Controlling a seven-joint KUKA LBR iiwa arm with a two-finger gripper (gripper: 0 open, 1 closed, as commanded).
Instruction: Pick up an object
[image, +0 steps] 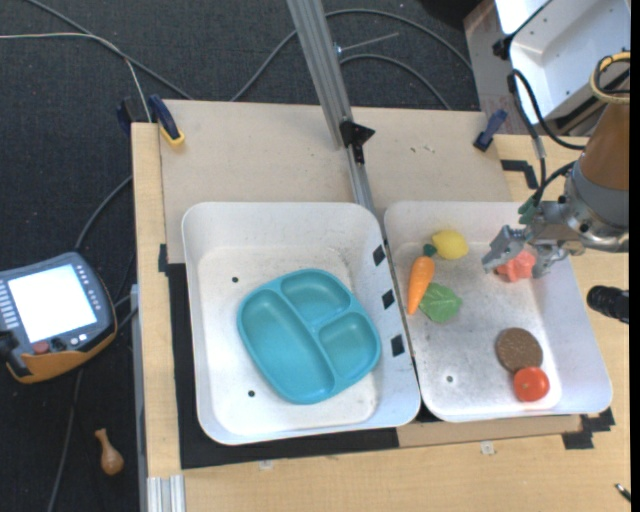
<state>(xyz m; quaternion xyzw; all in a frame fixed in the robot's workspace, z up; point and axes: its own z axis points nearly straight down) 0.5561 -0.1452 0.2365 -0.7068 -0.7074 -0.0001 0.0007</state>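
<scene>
Pink object (516, 267), a small salmon-coloured piece in the right bin (590, 372), lies near that bin's far right wall, directly beneath the gripper (525, 250). We see grey fingers (499, 248) on either side of it, but we cannot tell whether they are spread or already pressing on it. To do this step well, we judge that the fingers should straddle the piece squarely and go low enough to grip its sides before lifting. The lemon (449, 244), carrot (420, 283) and green piece (439, 302) sit apart to the left, so they pose little risk.
</scene>
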